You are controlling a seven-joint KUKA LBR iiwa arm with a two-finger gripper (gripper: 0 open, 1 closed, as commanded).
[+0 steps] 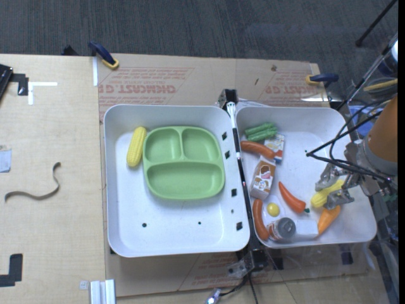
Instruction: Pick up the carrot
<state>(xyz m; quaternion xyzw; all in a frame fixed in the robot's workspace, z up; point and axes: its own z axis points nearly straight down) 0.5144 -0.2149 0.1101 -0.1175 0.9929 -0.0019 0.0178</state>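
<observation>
Camera view, right bin: carrot (328,219) at near right corner, gripper (335,192) just above it.
I cannot tell how the jaws stand; I see nothing held. My advice: descend straight on the carrot, clear of the yellow piece (319,199) touching it. Right bin (361,236), near to far: can (284,228), 1 sausage (257,214), lemon (273,209), chili (292,198), carton (264,177), 1 more sausage (257,149), green beans (261,131). Left bin (177,236): 1 green plate (183,162), corn cob (135,147).
</observation>
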